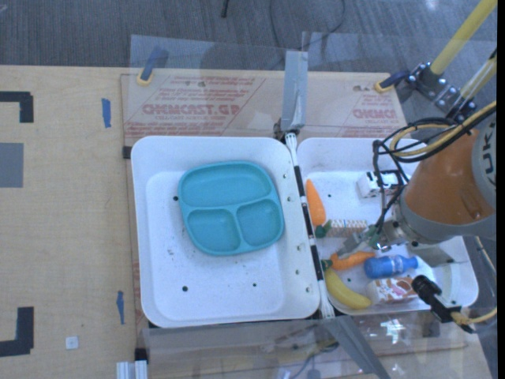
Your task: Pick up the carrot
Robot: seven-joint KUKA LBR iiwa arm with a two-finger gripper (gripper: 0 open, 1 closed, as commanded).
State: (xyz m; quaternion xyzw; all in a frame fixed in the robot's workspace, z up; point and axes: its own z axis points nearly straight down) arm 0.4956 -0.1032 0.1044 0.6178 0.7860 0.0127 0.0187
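carrots (316,203): 2 | banana (346,290): 1 | bottle (390,266): 1 | tray (230,208): 1

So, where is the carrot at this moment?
The carrot lies in the right bin, along its left wall beside the divider, above the banana.

One fixed camera hangs above the bench (63,212), looking down at a slant from moderate height; both white bins (150,235) lie left of the arm (450,188).
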